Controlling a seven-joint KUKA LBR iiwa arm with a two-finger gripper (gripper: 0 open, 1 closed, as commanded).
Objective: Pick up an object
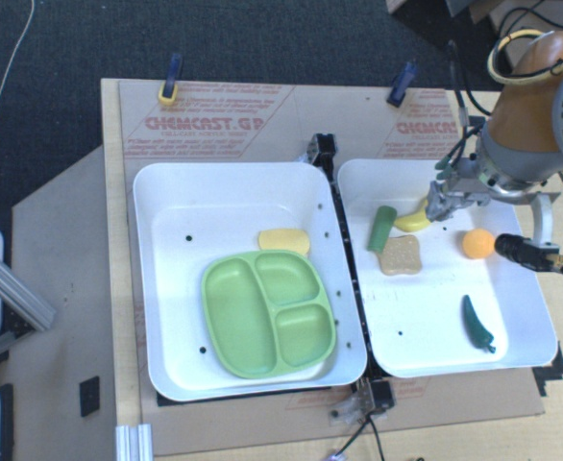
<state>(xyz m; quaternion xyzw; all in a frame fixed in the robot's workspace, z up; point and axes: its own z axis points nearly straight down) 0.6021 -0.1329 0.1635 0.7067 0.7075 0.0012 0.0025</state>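
We lower the pincer (pixel 439 209) over the banana (pixel 413 222) in the right bin (pixel 512 353), reaching from the right to clear the rim. Finger state: we cannot tell.

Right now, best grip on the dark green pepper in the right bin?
Probably the dark green pepper at mid-body, from straight above, fingers closing across its narrow width. It lies flat and slanted in the right bin, apart from other items, so both long sides look free.
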